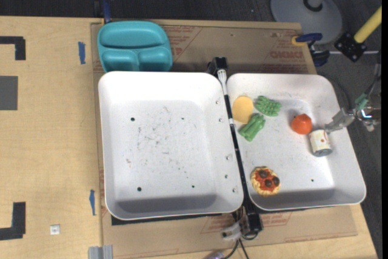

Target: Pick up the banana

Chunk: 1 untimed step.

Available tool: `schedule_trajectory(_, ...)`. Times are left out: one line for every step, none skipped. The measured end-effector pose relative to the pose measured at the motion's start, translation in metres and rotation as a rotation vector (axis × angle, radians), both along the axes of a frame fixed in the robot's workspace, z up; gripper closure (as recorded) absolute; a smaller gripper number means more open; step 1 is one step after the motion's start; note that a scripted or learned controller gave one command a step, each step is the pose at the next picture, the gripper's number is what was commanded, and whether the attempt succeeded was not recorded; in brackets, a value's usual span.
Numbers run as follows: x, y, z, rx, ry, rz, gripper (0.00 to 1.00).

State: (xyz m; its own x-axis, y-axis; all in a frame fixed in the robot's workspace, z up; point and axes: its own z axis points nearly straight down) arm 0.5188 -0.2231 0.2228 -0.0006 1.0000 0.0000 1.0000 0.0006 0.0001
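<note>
Your end effector (pixel 337 122) stands at the right edge of the right bin (pixel 345 182). Whether it is open or closed, you cannot tell from here; nothing is seen in its grip. A small white can (pixel 320 142) lies just beside it, at about 7 o'clock. The banana (pixel 242 109) lies toward 9 o'clock from it, across the bin, close to the left wall. It looks short and rounded, so its long axis is not clear, perhaps 12 to 6. The tomato (pixel 301 124) sits on that line.
</note>
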Motion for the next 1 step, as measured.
schedule_trajectory(-0.0398, 0.0431, -0.0785, 0.001, 0.001, 0.088, 0.00)
